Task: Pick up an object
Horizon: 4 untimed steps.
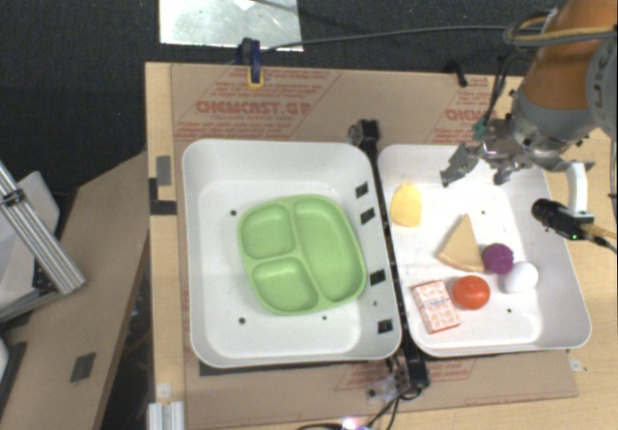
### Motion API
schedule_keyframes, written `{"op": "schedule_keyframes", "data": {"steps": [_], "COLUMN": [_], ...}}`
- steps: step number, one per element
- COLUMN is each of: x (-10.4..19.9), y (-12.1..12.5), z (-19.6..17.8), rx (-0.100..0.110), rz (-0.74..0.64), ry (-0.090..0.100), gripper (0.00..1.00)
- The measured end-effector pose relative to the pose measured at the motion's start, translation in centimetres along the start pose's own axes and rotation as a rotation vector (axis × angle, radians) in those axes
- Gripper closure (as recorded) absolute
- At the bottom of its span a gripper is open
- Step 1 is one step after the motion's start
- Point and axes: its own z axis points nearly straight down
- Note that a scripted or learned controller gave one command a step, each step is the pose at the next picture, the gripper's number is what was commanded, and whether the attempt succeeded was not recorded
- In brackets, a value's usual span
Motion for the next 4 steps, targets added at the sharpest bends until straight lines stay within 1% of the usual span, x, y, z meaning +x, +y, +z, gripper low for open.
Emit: {"op": "schedule_keyframes", "data": {"steps": [1, 2, 3, 4], "x": [0.0, -0.1, -0.3, -0.2], "y": [0.3, 1.4, 1.9, 2.1], "z": [-0.8, 4.4, 10.4, 12.1], "rx": [-0.013, -0.012, -0.012, -0.013], "rz": [-0.002, -0.002, -0.002, -0.002], "ry": [-0.001, -0.002, -0.002, -0.002], "gripper": [0.00, 0.00, 0.00, 0.00]}}
